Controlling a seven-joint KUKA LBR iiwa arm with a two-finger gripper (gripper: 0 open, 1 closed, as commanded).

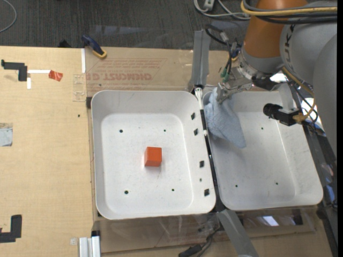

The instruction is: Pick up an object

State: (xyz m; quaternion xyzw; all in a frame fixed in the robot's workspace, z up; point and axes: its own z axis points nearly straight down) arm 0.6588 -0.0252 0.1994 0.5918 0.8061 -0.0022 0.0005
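Note:
A blue-grey cloth (224,123) hangs at the far left corner of the right bin (278,165), its top bunched up and its lower end trailing toward the bin floor. My gripper (222,90) is right above it, shut on the cloth's top edge, with the orange wrist band (268,25) behind. A small red cube (153,157) lies alone on the floor of the left bin (107,143), well left of the gripper.
The two bins meet at a rim with black clips (203,138), close beside the hanging cloth. A black fitting with cables (278,113) sticks out of the arm over the right bin. Brown cardboard (139,71) lies behind the left bin, with a wooden benchtop (43,143) to the left.

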